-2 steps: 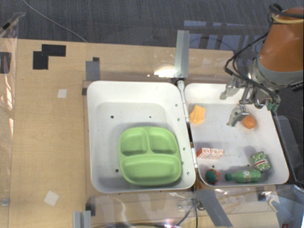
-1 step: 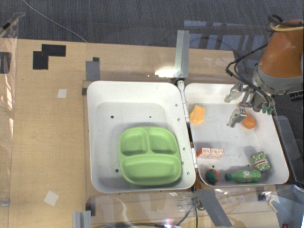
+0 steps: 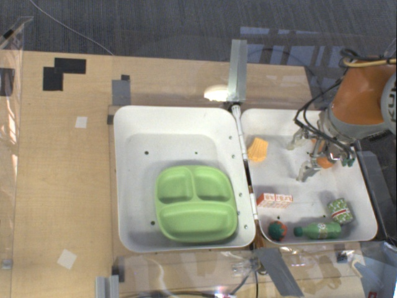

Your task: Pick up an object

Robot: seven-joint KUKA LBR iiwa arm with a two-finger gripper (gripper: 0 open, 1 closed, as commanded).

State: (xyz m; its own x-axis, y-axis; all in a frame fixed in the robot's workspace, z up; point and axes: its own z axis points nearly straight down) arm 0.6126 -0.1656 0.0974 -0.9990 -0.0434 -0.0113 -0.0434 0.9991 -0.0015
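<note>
We find the gripper (image 3: 322, 157) over the right bin (image 3: 285, 120), toward its far right side. Its two fingers stand apart, and a small orange-red shape sits between them; we cannot tell whether that is a held object or part of the tool, so we do not record a grasp.

No single object is named by the task. Those nearest the gripper lie toward the bin's near edge: the green-and-white can (image 3: 340, 210) at the near right corner, and the green bottle (image 3: 319, 230) along the near edge, its long axis parallel to that edge. The yellow block (image 3: 258, 149) lies against the left wall.

Count in the right bin: one yellow block, one red-and-white carton (image 3: 275, 199), one small ball (image 3: 276, 230), one bottle, one can. The left bin (image 3: 142, 129) carries one green divided plate (image 3: 196, 203).
</note>
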